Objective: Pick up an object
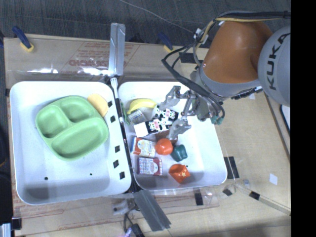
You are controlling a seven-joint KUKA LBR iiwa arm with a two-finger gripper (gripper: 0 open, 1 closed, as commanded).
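My gripper [176, 112] hangs over the middle of the right bin [213, 147], fingers spread open, one fingertip [173, 94] toward the back and the other [179, 128] toward the front. A black-and-white patterned pack [159, 120] lies just left of the gap, under the fingers, not gripped. Close by are a yellow banana [141, 104], an orange-red ball [164, 146], a teal piece [179, 152], a red-orange toy [178, 172] and two small red cartons [144, 146] [149, 166].
The left bin [29, 181] holds a green divided plate [73, 126] and a yellow item [98, 103] at its back right corner. A metal divider bar [117, 48] runs between the bins. Cables [177, 58] loop off the wrist above the right bin.
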